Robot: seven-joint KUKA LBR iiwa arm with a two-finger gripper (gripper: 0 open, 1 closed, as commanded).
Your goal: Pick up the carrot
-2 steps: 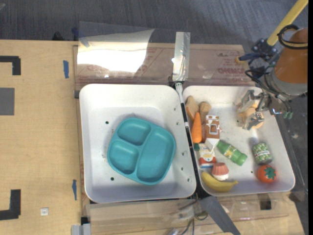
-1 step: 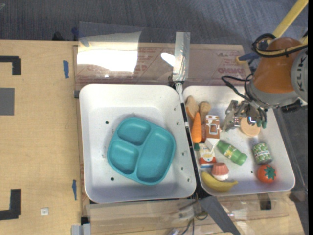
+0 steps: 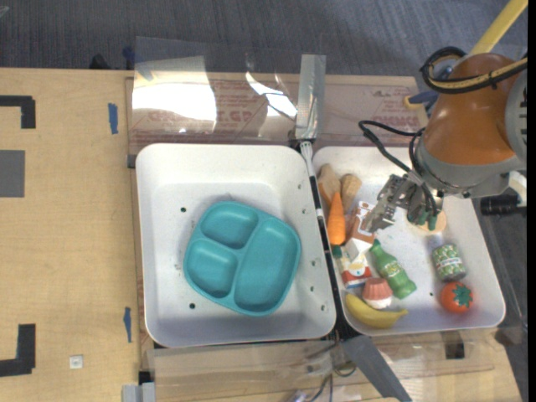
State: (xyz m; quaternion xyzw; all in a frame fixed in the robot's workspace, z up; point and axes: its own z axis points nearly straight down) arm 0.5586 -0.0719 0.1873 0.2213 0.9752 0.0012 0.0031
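Glossy teal plastic tray (image 3: 243, 260), matt (plywood) bench (image 3: 67, 224)

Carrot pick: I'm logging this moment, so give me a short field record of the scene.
target: orange tapered carrot, lying along the left wall of the right white bin
hand: hand, over the right bin, right of the carrot, apart from it
neighbours: yellow banana, green bottle, red tomato
left white bin: holds teal divided plate

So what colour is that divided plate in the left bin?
Teal-blue all over, plain, as the camera view shows: the divided plate.
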